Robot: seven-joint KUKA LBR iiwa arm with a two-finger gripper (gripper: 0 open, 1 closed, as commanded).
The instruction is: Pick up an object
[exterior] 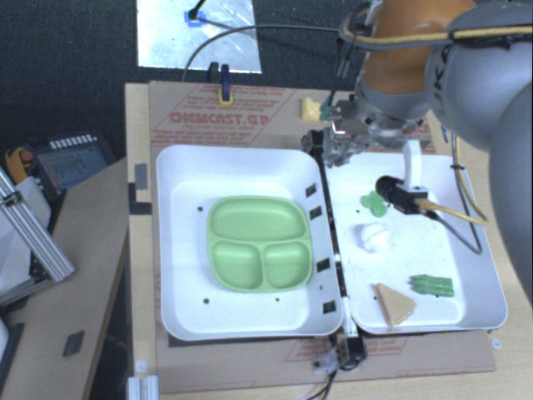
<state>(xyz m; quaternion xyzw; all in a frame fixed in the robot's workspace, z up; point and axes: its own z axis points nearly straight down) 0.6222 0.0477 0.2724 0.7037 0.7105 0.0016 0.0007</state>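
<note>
A: Camera view, looking down at a slant: where is the end effector (340, 147) found?

B: It is found at the far rim of the shallow white bin at the view's right (479, 257), close to the divide between the two bins. It is carried under the grey arm with the orange band (416, 32), which reaches in from the right.

A: Can its state be told?

B: It cannot be told. How far it is opened is lost in the clutter of wrist hardware, and whether anything is held cannot be made out either.

A: What is seen nearest to it?

B: A small bright green crumpled piece (373, 203) is seen in that same bin, near the end effector but apart from it. Just in front of that a white rounded lump (376, 237) is laid.

A: And further out?

B: Towards the near rim a dark green ridged piece (431, 286) is set, and beside it, nearer the divide, a tan wedge-shaped block (396, 304). All four are kept apart from one another.

A: What is held by the other bin?

B: A pale green three-compartment plastic plate (256, 242) is laid flat in the middle of the shallow white bin at the view's left (179, 223).

A: Beyond the bins?

B: A brown cardboard sheet (241, 111) is spread on the bench (96, 223) under both bins, and a small yellow piece (310, 108) is seen on it behind the end effector.
</note>
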